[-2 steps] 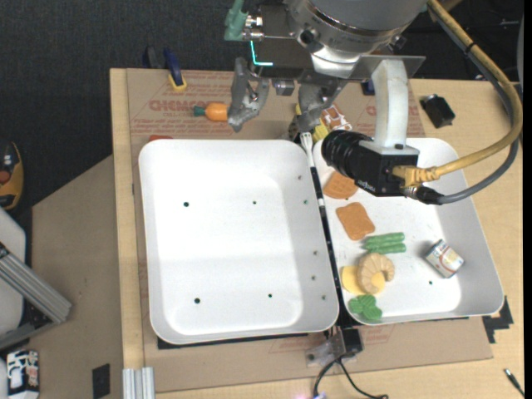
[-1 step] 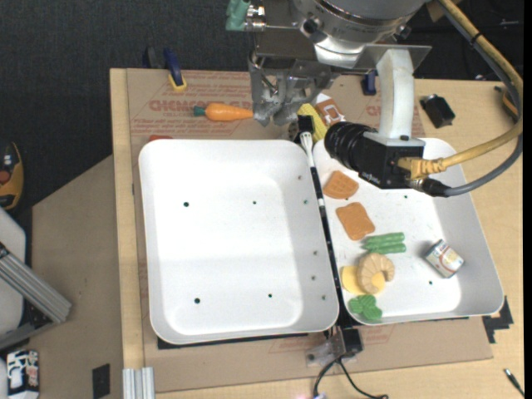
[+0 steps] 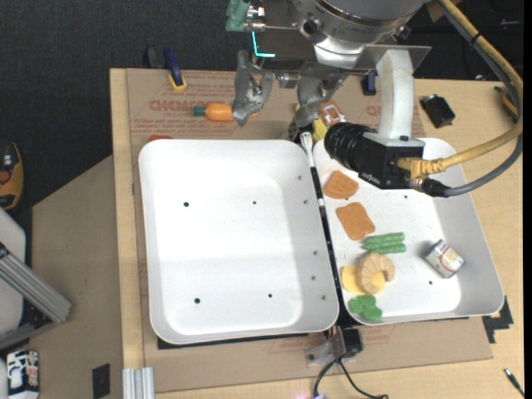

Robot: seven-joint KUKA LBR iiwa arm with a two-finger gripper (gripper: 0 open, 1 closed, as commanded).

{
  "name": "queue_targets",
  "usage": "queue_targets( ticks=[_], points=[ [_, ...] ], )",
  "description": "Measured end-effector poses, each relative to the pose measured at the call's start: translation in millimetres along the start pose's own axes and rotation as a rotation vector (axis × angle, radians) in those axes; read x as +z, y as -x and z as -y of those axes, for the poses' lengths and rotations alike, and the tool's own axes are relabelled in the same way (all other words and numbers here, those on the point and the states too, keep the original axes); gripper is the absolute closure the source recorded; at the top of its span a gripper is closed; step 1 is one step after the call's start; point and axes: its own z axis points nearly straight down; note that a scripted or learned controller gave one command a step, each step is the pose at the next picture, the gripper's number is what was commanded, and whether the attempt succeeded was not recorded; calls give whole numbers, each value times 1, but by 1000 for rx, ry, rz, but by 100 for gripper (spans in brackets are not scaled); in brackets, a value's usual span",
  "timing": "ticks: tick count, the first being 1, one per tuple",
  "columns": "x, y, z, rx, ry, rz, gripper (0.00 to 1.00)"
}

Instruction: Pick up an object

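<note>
I see my gripper [image 3: 274, 106] above the bins' far edge, jaws spread and holding nothing; toy foods [image 3: 366, 248] wait unpicked in the right bin [image 3: 474, 264].

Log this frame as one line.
gripper: above bins' far edge, beside carrot | grasp: none visible | right bin: food items | task: pending
</note>
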Motion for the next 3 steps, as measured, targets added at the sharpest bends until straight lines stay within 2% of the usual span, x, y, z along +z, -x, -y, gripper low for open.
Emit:
queue_targets(
  ticks=[1, 2, 3],
  points=[
    [-11, -1, 0, -1, 4, -2, 100],
    [-10, -1, 0, -1, 3, -1, 0],
    [-21, -1, -1, -2, 7, -3, 100]
  ],
)
